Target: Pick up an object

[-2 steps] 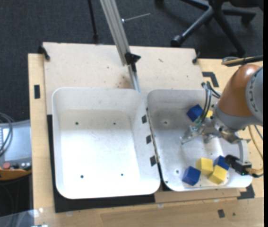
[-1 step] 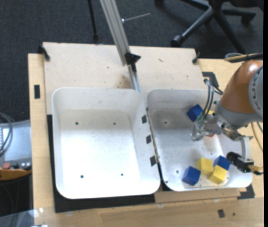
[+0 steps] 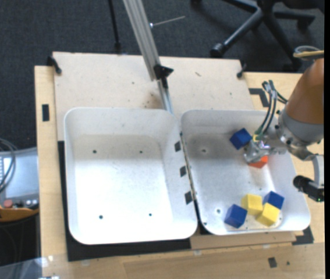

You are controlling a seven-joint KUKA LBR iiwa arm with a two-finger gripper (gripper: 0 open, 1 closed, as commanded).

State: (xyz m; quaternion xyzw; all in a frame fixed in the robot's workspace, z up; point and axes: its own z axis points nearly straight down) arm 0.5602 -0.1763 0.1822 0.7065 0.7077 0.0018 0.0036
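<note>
Overhead slant view of the surface (image 3: 45, 156) with two shallow white bins side by side. The grey arm (image 3: 304, 106), with its orange band, reaches in from the right and descends into the right bin (image 3: 211, 173). The left bin (image 3: 124, 173) carries nothing but a few dark specks. The right bin holds the candidate objects: a blue block (image 3: 241, 138) near the far side, an orange-red object (image 3: 259, 163) just below the tool, and a cluster near the front rim made of a blue cube (image 3: 235, 215), a yellow cube (image 3: 252, 203), a second yellow cube (image 3: 269, 214) and a small blue cube (image 3: 275, 200), the last three touching or nearly so. The tool (image 3: 255, 153) sits low in the right bin, between the blue block and the orange-red object, apparently right over the latter; whether it is spread or closed cannot be told at this resolution. Judged progress: the approach looks complete, but no object is visibly gripped, so the grasp itself and the lift remain to be done
</note>
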